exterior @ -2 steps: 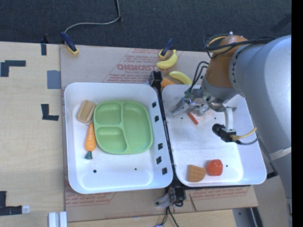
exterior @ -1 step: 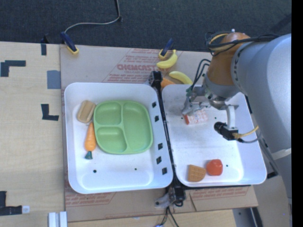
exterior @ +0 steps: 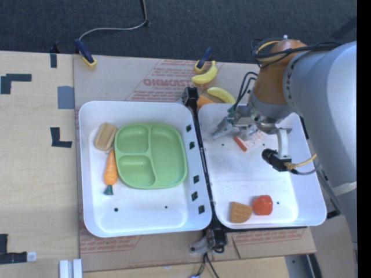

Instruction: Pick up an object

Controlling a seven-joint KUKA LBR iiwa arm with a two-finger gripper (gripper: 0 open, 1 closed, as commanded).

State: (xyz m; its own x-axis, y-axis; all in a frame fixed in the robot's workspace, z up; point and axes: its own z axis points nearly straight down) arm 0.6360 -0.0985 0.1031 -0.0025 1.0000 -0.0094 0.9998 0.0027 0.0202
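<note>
Camera view: the gripper hangs over the right bin, its fingers spread, nothing between them. The small orange-red piece lies on the bin floor just beside the gripper, toward the bin's middle — likely light, stiff plastic, easily nudged; best pinched across its narrow width, square-on, lest it skid away.
</note>
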